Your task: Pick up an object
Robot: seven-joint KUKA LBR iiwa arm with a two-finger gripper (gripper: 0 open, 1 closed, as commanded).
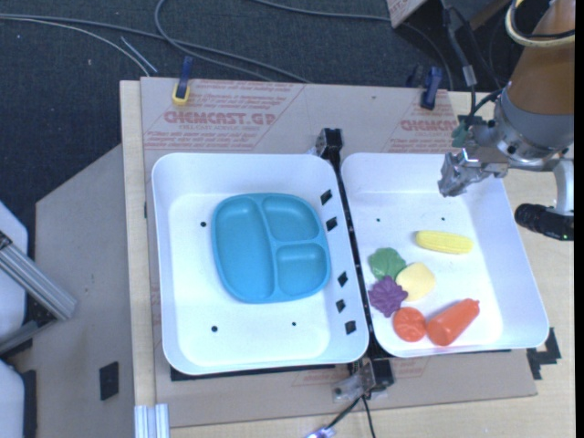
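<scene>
My gripper (453, 182) hangs over the back part of the right bin (520, 272), above and a little right of a yellow corn cob (444, 242). Nothing shows between its fingers. Lower in the same bin lie a green broccoli piece (386, 262), a pale yellow item (417, 280), a purple grape bunch (387, 295), a red tomato (409, 324) and an orange carrot (453, 321). These toys cluster near the bin's front left.
The left bin (182, 327) holds a blue divided plate (271, 245). A black divider with clips (342, 254) runs between the bins. Cardboard (228, 117) backs the bench, with blue clamps (183, 88) at its far edge. Cables lie on the dark floor behind.
</scene>
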